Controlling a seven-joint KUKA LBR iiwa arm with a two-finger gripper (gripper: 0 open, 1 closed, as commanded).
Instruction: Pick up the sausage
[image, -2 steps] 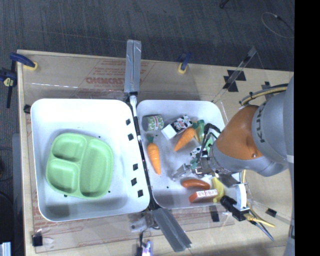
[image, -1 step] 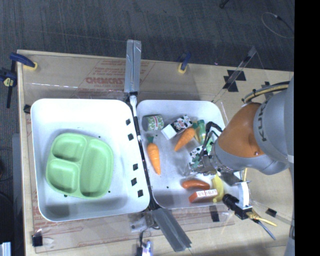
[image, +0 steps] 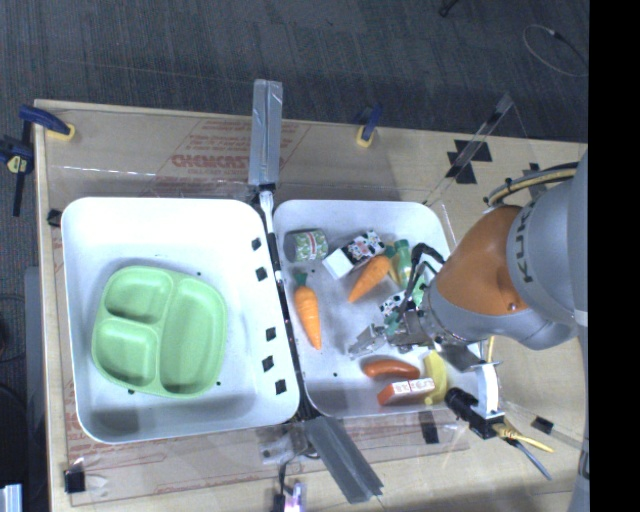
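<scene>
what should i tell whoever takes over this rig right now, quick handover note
Gripper: low in the right white bin, just above the sausage; whether it is open or shut cannot be made out.
Sausage: the reddish-brown sausage lies flat on the bin floor near the front, not lifted.
Nearby: two orange plastic carrots, a red packet and a yellow piece.
Left white bin: holds a green divided plate.
Done: approach only. Left: grasp and lift the sausage.

Faint red print runs across the bench board (image: 215, 150) at twelve o'clock above the left bin, mirrored and too washed out to read. White letters on the arm's grey housing (image: 527, 262) look like "KU".
</scene>
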